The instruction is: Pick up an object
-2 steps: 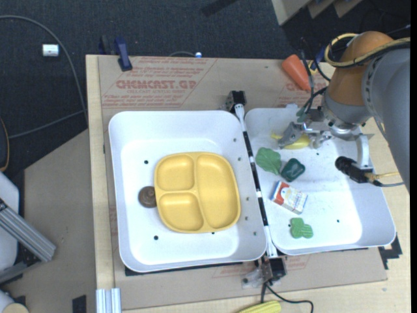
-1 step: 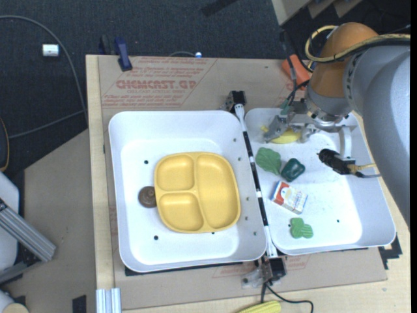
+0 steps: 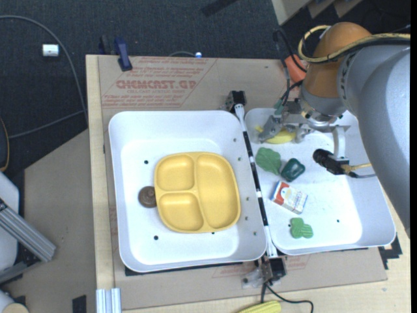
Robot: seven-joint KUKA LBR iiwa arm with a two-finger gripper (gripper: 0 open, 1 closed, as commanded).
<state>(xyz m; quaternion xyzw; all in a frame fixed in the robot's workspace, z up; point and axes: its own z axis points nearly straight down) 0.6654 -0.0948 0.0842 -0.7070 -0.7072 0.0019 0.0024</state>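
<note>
jaws (image 3: 285,128) low in right bin's (image 3: 345,230) far corner over a half-hidden yellow object (image 3: 280,137), grip state unclear | right bin: two green pieces (image 3: 268,158), one teal, one small carton | left bin: one yellow tray, one brown disc

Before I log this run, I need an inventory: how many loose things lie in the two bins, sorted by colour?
Yellow: 2, the tray in the left bin and a yellow thing under the claw in the right bin
Green: 3, a light blob, a dark piece, a small one
Brown: 1, a disc beside the tray
Red and white: 1, a box
Total: 7
</note>
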